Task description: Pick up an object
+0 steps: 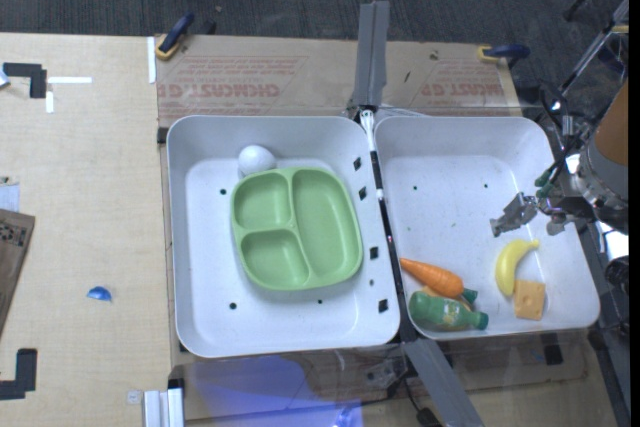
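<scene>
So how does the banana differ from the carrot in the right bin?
The banana is yellow and curved; the carrot is orange, straight and tapered, with a green end. The banana stands more or less up the picture just below the gripper, while the carrot lies slantwise further left, against the green bottle. Both lie in the right bin, near its front.

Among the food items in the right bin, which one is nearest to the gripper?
The yellow banana. It lies just below the gripper, while the orange cheese wedge, the carrot and the green bottle lie farther toward the bin's front edge.
</scene>
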Tool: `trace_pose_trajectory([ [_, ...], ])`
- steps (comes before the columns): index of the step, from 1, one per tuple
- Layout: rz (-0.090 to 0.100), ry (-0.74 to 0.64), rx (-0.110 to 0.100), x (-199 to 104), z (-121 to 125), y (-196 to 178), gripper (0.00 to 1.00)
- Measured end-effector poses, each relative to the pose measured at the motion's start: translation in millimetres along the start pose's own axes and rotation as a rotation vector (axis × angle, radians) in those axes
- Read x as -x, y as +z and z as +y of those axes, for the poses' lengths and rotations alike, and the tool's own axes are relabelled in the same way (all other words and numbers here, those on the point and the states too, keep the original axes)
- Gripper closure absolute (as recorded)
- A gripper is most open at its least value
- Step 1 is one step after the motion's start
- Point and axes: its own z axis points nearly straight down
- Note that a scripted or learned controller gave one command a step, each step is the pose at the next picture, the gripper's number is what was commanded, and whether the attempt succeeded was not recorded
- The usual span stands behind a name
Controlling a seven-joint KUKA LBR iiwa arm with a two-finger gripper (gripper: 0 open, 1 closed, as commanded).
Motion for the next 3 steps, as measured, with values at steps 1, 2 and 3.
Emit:
trace_pose_trajectory([
  [1,0.001,0.211,0.001,43,15,111,0.00],
  [2,0.001,0.213,0.000,44,15,102,1.00],
  [3,0.000,0.216,0.013,44,6,114,1.00],
])
